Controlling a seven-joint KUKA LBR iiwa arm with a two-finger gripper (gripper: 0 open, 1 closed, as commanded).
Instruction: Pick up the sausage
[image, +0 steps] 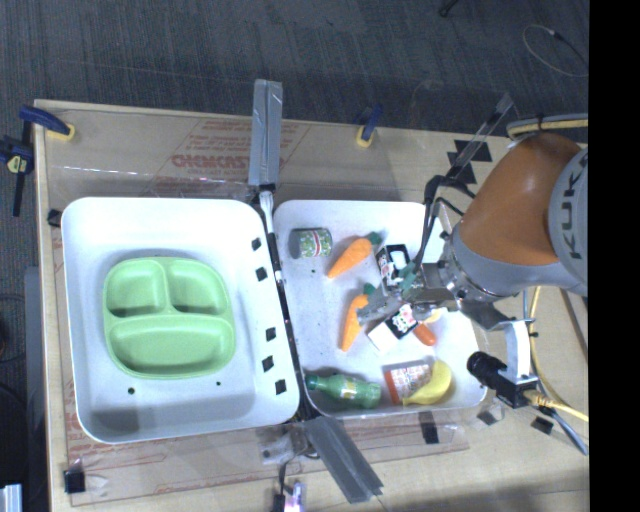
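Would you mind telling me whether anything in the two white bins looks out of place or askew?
Nothing looks spilled or damaged. The green plastic divided plate lies flat in the left white bin. In the right white bin, the green bottle lies on its side, and the two orange carrots and yellow banana lie scattered at angles.

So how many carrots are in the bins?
2, both in the right bin. One carrot lies near the back, beside the small can. The other carrot lies mid-bin, left of the gripper. The arm could hide more.
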